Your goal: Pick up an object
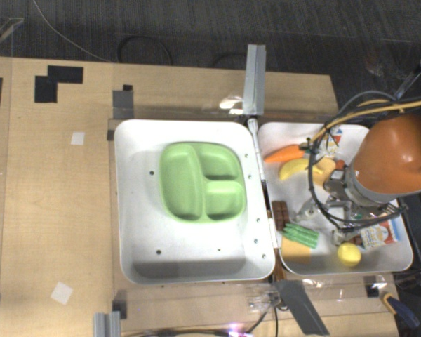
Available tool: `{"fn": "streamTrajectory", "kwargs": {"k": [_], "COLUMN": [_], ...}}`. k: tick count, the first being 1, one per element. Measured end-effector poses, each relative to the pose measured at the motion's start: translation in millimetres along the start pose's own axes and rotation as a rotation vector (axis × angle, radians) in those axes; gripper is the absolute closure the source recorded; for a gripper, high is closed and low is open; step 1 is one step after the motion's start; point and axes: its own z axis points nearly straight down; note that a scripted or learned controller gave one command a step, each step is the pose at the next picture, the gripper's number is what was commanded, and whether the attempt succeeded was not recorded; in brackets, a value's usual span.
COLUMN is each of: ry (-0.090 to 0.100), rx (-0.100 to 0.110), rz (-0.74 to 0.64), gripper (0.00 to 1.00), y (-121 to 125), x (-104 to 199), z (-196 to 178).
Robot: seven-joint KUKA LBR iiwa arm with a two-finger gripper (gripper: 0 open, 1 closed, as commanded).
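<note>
A: Where is the gripper (pixel 335 214) seen?

B: It is seen low over the right bin (pixel 405 260), under the orange band (pixel 396 154) of the arm. Whether anything is grasped cannot be told, since the tips are hidden by cables and the wrist.

A: What is found near it?

B: A round yellow lemon (pixel 349 254) is placed just in front of it, toward the bin's near wall. A ribbed green block (pixel 300 235) is laid on a tan block (pixel 295 250) to its left, with a dark brown bar (pixel 280 212) beside the dividing wall. A smooth orange carrot (pixel 286 153) and a curved yellow banana (pixel 292 169) are set toward the far side. A printed packet (pixel 376 237) is partly covered on the right.

A: And open room?

B: The right bin is crowded. In the left bin (pixel 137 188) a glossy green divided tray (pixel 200 181) is centred, with bare white floor left all round. Pale wood worktop (pixel 49 209) is spread to the left.
</note>
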Motion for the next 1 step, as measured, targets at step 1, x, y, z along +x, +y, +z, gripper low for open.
{"fn": "streamTrajectory", "kwargs": {"k": [1], "ry": [0.001], "rx": [0.003], "rz": [0.072], "gripper": [0.0], "y": [46.6], "x": [-14.9], "z": [-1.4]}}
